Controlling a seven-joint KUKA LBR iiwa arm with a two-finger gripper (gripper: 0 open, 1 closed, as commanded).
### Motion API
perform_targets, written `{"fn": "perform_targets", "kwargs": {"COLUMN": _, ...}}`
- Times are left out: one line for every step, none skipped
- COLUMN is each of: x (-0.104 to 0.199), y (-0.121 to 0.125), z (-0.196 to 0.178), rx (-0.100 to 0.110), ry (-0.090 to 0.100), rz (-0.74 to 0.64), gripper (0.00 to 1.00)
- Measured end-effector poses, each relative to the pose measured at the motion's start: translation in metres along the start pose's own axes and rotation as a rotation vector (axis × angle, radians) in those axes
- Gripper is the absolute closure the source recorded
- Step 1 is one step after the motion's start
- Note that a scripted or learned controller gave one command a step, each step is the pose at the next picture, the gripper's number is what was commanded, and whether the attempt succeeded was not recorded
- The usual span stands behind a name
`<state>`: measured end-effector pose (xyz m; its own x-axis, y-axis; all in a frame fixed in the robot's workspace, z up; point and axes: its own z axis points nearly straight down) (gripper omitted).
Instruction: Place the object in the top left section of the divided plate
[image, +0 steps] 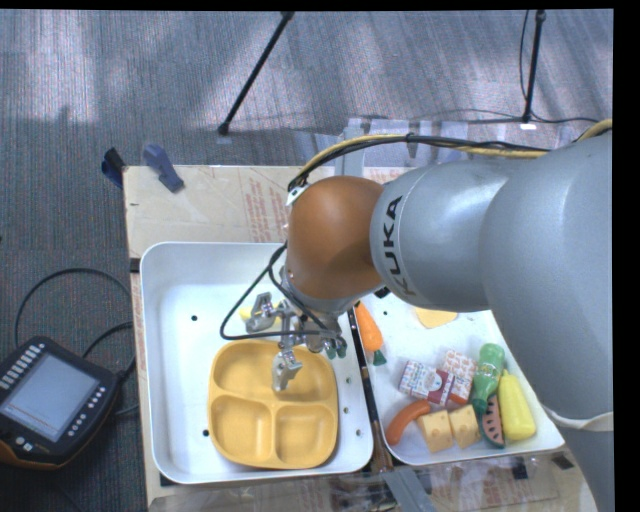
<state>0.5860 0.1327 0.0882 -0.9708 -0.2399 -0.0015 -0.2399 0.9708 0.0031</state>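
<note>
End effector (287, 368), grip state indiscernible, hovers over yellow divided plate (250, 425) in left bin (175, 300); object not identifiable; est. placement step, next move req. alignment w/ top-left section (240, 372).

The one camera is fixed high over the bench (200, 200) and looks down at a slant, so the far floor fills the top of its view and the near rims of the two white bins sit at the bottom. The left bin (170, 350) lies fully within the view, the right bin (420, 455) partly (the arm (480, 240), coming in from the right, looms large and close to the lens, covering much of it)
</note>
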Motion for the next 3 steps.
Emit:
{"fn": "perform_targets", "kwargs": {"x": 0.011, "y": 0.022, "z": -0.001, "rx": 0.004, "ry": 0.001, "rz": 0.713, "gripper": 0.0}}
{"fn": "perform_targets", "kwargs": {"x": 0.011, "y": 0.009, "z": -0.152, "rx": 0.0, "ry": -0.008, "rz": 0.59, "gripper": 0.0}}
{"fn": "perform_targets", "kwargs": {"x": 0.021, "y": -0.015, "z": -0.143, "rx": 0.006, "ry": 0.005, "rz": 0.831, "gripper": 0.0}}
